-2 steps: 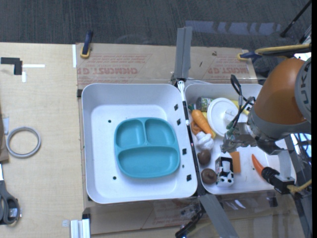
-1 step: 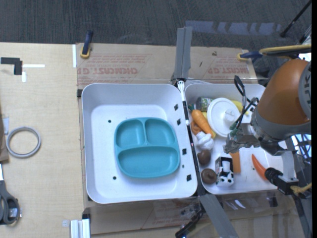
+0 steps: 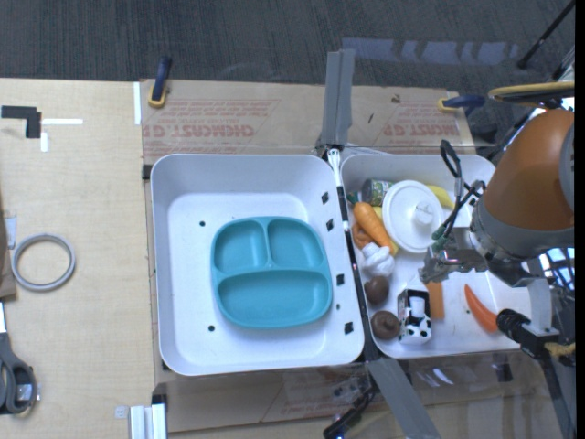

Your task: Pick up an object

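The right bin (image 3: 475, 341) holds several toy foods. An orange carrot (image 3: 373, 224) lies at its left side beside a round white lid (image 3: 413, 214). Below them are a white garlic-like piece (image 3: 377, 262), two brown pieces (image 3: 376, 289) (image 3: 385, 324) and a black-and-white cow toy (image 3: 416, 316). A small orange stick (image 3: 435, 302) lies in the middle and a red-orange pepper (image 3: 481, 306) to its right. My gripper (image 3: 440, 267) hangs low over the bin's middle, just above the orange stick and right of the garlic-like piece. The arm's orange band (image 3: 539, 167) hides the bin's right part.
The left bin (image 3: 174, 245) contains a teal divided plate (image 3: 271, 271). A green item (image 3: 377, 190) and a yellow piece (image 3: 441, 195) lie behind the white lid. On the bench to the left lie a grey ring (image 3: 41, 262) and scissors (image 3: 16, 384).
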Action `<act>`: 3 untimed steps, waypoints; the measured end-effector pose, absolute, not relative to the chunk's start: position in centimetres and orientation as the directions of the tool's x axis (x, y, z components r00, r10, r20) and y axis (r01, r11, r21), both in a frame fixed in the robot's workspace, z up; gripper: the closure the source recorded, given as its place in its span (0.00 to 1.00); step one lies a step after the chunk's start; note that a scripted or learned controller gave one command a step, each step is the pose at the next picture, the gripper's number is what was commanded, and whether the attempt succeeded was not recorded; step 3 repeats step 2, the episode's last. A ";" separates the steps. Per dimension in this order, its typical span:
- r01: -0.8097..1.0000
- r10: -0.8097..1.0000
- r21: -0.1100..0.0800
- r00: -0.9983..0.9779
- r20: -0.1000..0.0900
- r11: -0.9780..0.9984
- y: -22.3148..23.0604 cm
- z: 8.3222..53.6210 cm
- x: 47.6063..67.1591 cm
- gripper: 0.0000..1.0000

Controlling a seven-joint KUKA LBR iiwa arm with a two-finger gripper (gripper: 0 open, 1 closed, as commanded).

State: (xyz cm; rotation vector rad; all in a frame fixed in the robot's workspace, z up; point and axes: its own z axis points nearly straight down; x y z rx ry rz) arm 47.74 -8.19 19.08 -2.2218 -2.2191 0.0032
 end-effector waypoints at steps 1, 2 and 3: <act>1.000 1.000 -0.003 -0.002 0.000 0.002 -7.6 19.4 47.8 1.00; 1.000 1.000 -0.003 -0.002 0.000 0.002 -6.5 19.3 47.8 1.00; 1.000 1.000 -0.003 -0.002 0.000 0.002 -6.5 19.3 47.8 1.00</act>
